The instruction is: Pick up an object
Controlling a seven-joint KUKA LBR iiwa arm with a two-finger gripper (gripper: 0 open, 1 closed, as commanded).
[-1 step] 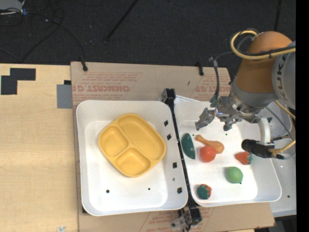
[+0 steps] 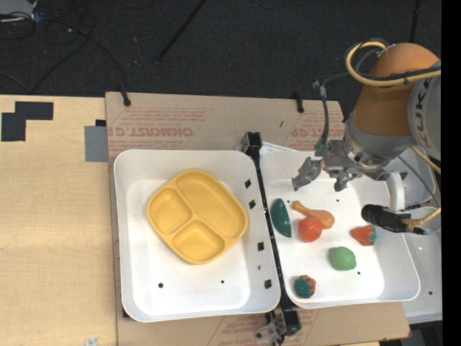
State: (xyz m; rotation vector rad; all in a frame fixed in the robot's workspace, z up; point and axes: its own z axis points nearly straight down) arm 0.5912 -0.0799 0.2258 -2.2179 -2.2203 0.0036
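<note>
Pincer open over right bin; cardboard underneath, dark floor behind.

The yellow divided plate crowds the left bin's centre, leaving bare floor at six o'clock. In the right bin, toy foods cluster centrally; twelve o'clock lies open beneath the hand.

Right bin holds a teal piece, orange drumstick, red tomato, green lime, strawberry

Glossy smooth plastic yellow tray in a matt white bin, on printed brown cardboard.
</note>
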